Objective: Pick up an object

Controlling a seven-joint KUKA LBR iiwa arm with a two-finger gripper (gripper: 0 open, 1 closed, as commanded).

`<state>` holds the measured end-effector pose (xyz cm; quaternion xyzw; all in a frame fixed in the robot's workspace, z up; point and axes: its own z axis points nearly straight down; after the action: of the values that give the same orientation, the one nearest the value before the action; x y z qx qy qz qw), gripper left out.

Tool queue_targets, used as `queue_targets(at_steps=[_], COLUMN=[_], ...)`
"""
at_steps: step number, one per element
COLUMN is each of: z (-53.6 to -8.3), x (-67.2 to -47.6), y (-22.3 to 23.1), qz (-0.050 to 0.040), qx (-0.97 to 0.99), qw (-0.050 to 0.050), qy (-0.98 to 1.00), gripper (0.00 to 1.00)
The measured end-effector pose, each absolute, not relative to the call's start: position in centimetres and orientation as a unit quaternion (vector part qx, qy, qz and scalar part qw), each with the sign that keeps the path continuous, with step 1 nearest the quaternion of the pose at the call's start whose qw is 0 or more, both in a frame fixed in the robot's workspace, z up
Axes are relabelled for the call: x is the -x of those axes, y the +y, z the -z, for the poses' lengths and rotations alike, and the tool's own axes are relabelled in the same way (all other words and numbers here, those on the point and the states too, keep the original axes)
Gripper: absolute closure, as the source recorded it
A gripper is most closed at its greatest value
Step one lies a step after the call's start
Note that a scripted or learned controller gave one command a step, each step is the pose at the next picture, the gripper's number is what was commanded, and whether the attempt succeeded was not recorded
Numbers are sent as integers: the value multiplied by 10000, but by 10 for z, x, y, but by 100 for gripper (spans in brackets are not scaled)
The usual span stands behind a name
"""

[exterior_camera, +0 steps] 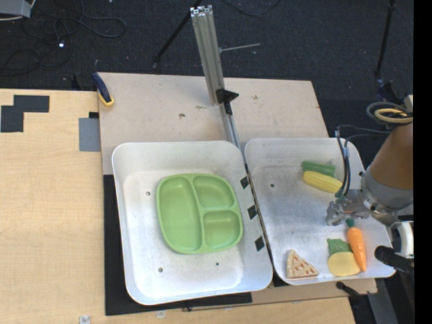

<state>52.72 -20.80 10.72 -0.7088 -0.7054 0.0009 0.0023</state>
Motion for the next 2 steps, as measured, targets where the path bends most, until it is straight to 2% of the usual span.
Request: queue_targets(at_steps=[1,2], z=[-150,-214], x=[-526,-529], y=[-206,-207], qz=[3,10], qx=[7070,7067], qw=[-7,-23], qy=[-7073,-7075], gripper=[100,100])
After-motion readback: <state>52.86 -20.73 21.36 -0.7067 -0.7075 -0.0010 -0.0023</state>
